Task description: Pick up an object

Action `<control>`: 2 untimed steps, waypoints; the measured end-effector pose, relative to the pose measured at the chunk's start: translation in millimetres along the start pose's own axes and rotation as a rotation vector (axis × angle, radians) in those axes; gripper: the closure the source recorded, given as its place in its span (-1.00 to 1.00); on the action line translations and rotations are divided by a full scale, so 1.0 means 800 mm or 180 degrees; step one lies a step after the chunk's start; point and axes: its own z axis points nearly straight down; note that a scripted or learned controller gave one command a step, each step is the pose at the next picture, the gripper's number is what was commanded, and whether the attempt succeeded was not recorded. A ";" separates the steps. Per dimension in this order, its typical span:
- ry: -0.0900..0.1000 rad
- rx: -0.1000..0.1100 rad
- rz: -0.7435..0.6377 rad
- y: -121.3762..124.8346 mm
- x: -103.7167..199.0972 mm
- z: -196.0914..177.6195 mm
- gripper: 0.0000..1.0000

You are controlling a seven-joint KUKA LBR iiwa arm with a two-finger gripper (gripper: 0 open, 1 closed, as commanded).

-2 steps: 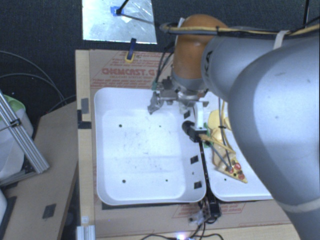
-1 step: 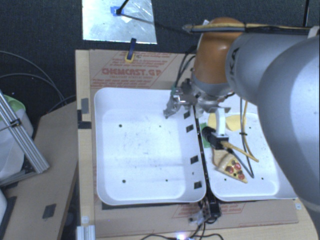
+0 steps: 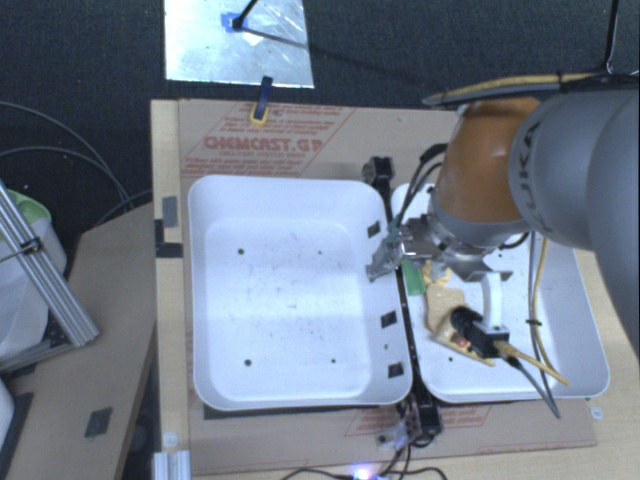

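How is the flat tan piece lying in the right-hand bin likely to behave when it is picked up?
The flat tan piece lies low on the floor of the white right bin, so it is probably thin and light. Its uneven outline suggests something soft that may flop. The grey arm partly hides it, so I am unsure.

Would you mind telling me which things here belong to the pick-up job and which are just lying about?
Job:
- hand
- green object
- tan object
- right bin holding both

Lying about:
- left bin
- silver sheet
- blue-and-yellow clip
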 end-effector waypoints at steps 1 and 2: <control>0.0005 -0.0077 -0.0022 0.011 -0.025 -0.206 -1.00; 0.0003 0.0023 -0.0022 0.041 -0.005 0.005 -1.00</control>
